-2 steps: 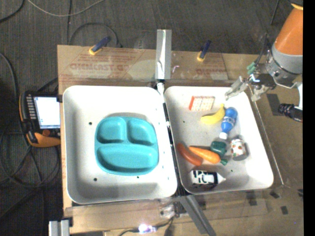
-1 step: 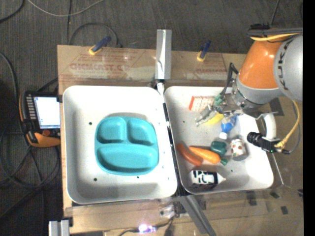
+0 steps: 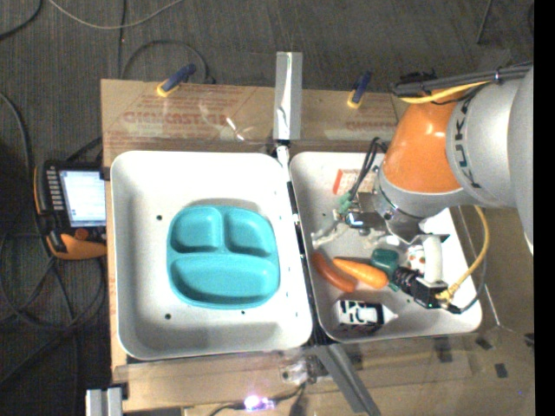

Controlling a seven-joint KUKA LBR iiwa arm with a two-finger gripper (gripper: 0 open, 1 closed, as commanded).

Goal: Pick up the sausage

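Observation:
The sausage (image 3: 327, 270), reddish-brown and slightly curved, lies in the right bin (image 3: 303, 198) near its left wall, toward the front. My gripper (image 3: 341, 223) hangs over the bin's middle, a little behind and to the right of the sausage and apart from it. The grey arm with its orange band covers much of the bin's back right.
An orange carrot-like piece (image 3: 362, 273) lies against the sausage's right side, with a small dark green thing (image 3: 384, 256) beside it. A black-and-white packet (image 3: 360, 313) sits at the front wall and a red-and-white card (image 3: 345, 180) at the back. The left bin (image 3: 139, 189) holds a teal divided plate (image 3: 223, 254).

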